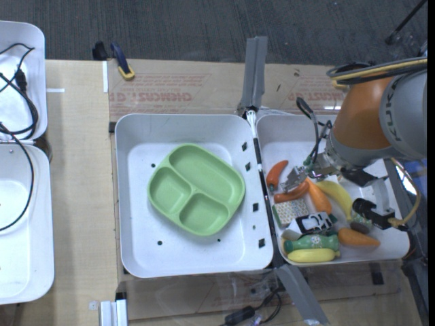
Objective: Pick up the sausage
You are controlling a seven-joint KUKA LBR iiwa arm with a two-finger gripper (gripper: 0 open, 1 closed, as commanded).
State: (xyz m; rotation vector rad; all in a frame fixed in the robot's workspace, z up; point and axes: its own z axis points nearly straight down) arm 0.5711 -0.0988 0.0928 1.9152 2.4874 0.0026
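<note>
A reddish-brown sausage (291, 195) lies in the right bin (285, 136), near its left wall, among other toy foods. My gripper (298, 178) hangs low over the bin, directly above the sausage's upper edge and very close to it. I cannot make out whether it touches the sausage. The orange-banded wrist (363, 117) reaches in from the right and hides part of the bin's back right corner.
Around the sausage lie an orange-red pepper (276, 172), a carrot (318, 197), a banana (338, 195), a waffle piece (291, 212), a yellow corn cob (312, 255) and another orange piece (358, 237). The left bin (136, 236) holds a green divided plate (196, 189).
</note>
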